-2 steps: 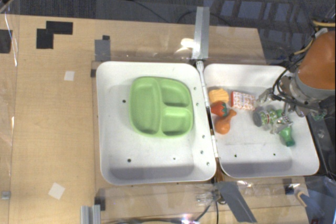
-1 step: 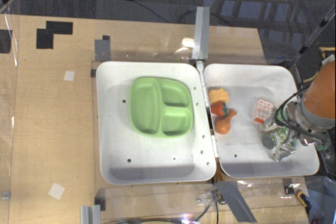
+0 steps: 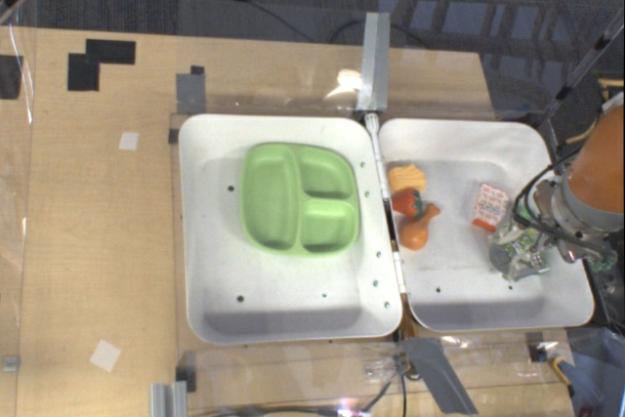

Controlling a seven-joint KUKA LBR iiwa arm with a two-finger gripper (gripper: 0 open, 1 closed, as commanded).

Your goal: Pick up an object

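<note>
At lower right of the frame, the gripper [image 3: 520,254] hangs low in the right bin [image 3: 459,308], finger state impossible to tell, just below a small red-and-white packet [image 3: 490,205]; a good pick needs centring over it before closing.

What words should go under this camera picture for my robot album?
Gripper low in the right bin, near a small packet; green tray in the left bin.
</note>
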